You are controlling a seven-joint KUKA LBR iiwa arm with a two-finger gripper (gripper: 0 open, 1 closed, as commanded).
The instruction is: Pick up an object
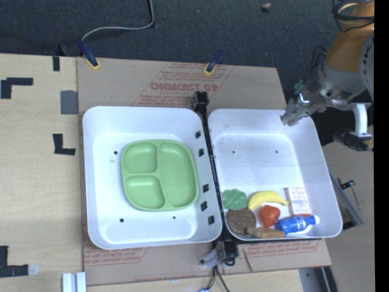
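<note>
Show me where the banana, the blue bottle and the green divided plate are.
banana point(267, 198): camera view, middle of its yellow curve.
blue bottle point(295, 224): camera view, middle of its blue body.
green divided plate point(160, 175): camera view, ridge where its compartments meet.

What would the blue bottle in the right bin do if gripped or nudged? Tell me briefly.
The blue bottle lies on its side, so it would likely roll if nudged. Its rounded, smooth-looking body may slip between fingers. It sits packed against the tomato and the small box by the bin's near wall, so neighbours would probably shift too.
</note>
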